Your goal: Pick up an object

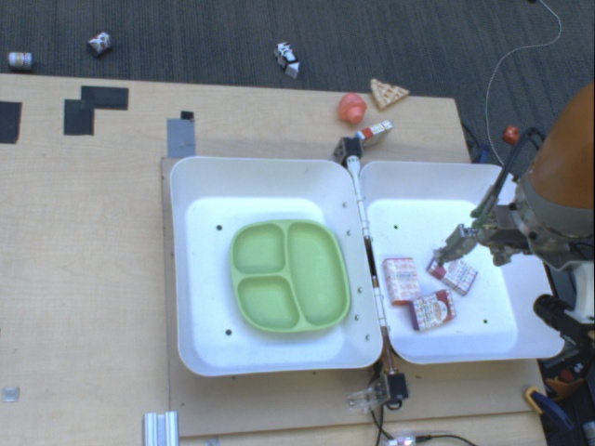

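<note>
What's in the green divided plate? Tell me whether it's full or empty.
Empty. The green divided plate lies in the left bin, and all three of its compartments show bare green.

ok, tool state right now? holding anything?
Tool: low in the right bin, right at the small red-and-white packet. Open or closed cannot be told, nor whether it holds anything.

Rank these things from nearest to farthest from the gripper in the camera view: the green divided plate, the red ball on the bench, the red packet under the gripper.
1. red packet, right bin, just beside the gripper
2. green divided plate, left bin
3. red ball, on the bench beyond the bins
</note>
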